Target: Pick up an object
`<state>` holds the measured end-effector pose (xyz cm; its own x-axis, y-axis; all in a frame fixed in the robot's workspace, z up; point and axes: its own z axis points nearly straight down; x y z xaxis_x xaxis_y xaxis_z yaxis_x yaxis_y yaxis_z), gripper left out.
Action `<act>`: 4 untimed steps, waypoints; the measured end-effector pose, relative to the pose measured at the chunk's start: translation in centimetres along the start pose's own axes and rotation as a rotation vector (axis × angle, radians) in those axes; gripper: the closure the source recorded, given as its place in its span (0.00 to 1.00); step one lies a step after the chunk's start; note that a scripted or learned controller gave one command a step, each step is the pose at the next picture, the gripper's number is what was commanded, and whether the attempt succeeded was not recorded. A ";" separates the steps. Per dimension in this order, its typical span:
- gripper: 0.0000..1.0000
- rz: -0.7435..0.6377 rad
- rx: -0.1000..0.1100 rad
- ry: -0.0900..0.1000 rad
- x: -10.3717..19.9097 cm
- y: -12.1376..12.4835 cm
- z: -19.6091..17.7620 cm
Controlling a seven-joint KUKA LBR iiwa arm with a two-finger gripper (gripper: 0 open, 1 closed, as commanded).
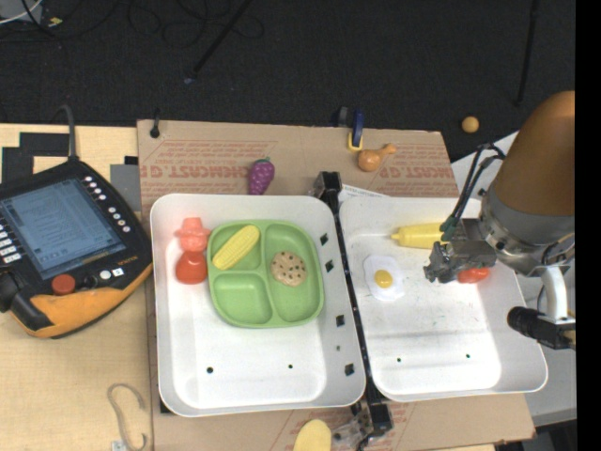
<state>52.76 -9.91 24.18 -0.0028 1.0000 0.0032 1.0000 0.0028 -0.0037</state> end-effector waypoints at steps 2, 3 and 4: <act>1.00 0.002 0.000 -0.002 4.5 -1.3 2.4; 1.00 0.003 0.000 -0.001 5.4 -1.8 2.2; 1.00 0.006 -0.003 -0.003 4.7 -1.8 0.4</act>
